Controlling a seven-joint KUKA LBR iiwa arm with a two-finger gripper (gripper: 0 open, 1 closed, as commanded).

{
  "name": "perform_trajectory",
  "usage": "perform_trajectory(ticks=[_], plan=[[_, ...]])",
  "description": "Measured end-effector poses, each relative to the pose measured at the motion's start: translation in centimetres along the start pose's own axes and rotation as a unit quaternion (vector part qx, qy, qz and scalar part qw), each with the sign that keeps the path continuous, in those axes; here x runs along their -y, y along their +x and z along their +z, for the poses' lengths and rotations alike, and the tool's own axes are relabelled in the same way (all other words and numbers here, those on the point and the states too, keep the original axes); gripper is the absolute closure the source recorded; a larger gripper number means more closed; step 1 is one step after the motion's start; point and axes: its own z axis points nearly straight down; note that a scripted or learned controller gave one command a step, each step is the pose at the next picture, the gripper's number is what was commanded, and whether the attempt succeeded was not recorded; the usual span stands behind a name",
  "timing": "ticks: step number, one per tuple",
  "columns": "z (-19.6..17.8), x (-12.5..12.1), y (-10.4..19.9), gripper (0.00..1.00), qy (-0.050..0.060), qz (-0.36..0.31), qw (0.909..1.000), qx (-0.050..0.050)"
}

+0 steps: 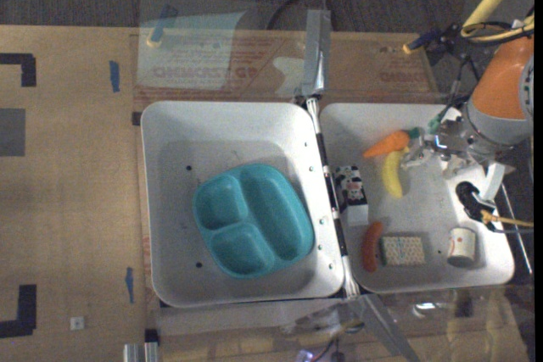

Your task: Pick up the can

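The hand (422, 155) sits low in the right bin (352, 127), right by the carrot (386, 143) and banana (391, 175); honestly can't tell its state from this angle. The can (461, 245) is well apart, in the bin's near right corner. A sponge (402, 250) and sausage (371, 246) lie beside it. The left bin (170, 131) has a teal divided plate (253, 219).
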Motion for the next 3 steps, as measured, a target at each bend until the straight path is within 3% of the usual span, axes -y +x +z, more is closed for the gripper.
perform_trajectory(ticks=[1, 2, 3], plan=[[-0.1, 6.0, -1.1, 0.00, -0.001, -0.003, 1.0000, 0.001], [0.1, -1.3, 0.4, 0.00, -0.002, -0.010, 0.9999, 0.002], [-0.1, 4.0, -1.0, 0.00, -0.002, -0.051, 0.9987, 0.002]])
